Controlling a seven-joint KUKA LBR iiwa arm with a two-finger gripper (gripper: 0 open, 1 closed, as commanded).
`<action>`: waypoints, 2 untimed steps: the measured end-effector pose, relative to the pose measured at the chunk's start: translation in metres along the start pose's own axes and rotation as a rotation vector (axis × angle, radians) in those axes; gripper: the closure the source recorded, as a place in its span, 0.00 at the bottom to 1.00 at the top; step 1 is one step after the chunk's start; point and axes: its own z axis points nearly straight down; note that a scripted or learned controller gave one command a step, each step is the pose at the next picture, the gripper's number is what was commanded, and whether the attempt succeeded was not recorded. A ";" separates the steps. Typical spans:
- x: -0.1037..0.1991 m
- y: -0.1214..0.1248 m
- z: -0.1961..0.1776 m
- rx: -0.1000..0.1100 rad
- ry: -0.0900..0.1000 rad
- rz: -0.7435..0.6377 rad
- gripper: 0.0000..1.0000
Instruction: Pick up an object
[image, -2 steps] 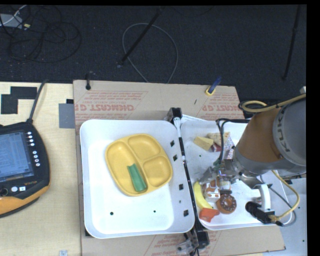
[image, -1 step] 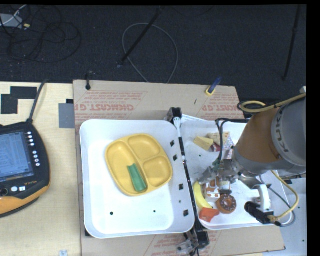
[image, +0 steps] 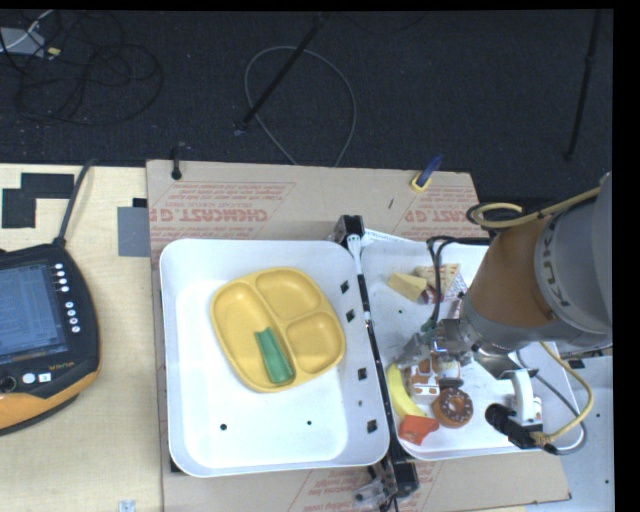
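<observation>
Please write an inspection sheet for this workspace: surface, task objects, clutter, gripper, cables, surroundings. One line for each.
Surface: cardboard sheet under two white bins, left bin and right bin.
Job's things: right bin holds banana, doughnut, red piece, cheese wedge.
Clutter: yellow divided plate in left bin, green block lying in it.
Grippers: gripper low over the right bin's items; grasp cannot be judged.
Cables: yellow cable by the arm; black cables on dark floor.
Surroundings: teach pendant at left.
</observation>
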 end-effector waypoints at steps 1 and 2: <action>-0.004 0.010 0.001 0.020 0.017 -0.006 0.00; -0.010 0.025 0.002 0.022 0.025 -0.008 0.00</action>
